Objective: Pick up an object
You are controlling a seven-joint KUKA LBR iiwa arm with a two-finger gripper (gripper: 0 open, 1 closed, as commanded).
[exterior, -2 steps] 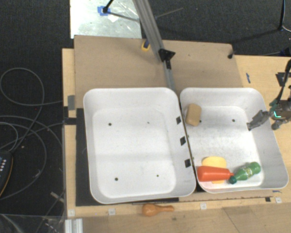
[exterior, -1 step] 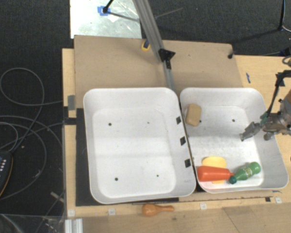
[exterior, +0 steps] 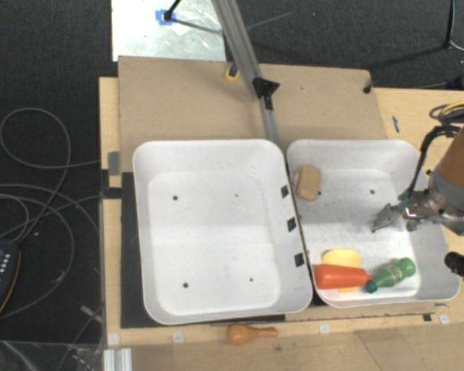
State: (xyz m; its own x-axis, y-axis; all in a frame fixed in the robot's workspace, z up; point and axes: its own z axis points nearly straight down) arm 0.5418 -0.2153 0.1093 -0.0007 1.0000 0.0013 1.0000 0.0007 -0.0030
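Note:
The right bin (exterior: 348, 157) holds a tan block (exterior: 308, 182) near its left wall. Along its front lie a yellow round piece (exterior: 343, 258), an orange carrot-shaped toy (exterior: 339, 277) and a green bottle (exterior: 390, 274). My gripper (exterior: 385, 219) hangs low over the bin's middle right, above and slightly left of the green bottle. Its dark fingers (exterior: 380, 221) point left with nothing visible between them.
The left bin (exterior: 209, 157) sits beside the right one, joined by black clips. A tan pear-shaped toy (exterior: 250, 332) lies on the bench in front of the bins. A grey pole (exterior: 243, 49) slants in from the top. Cables lie on the floor at left.

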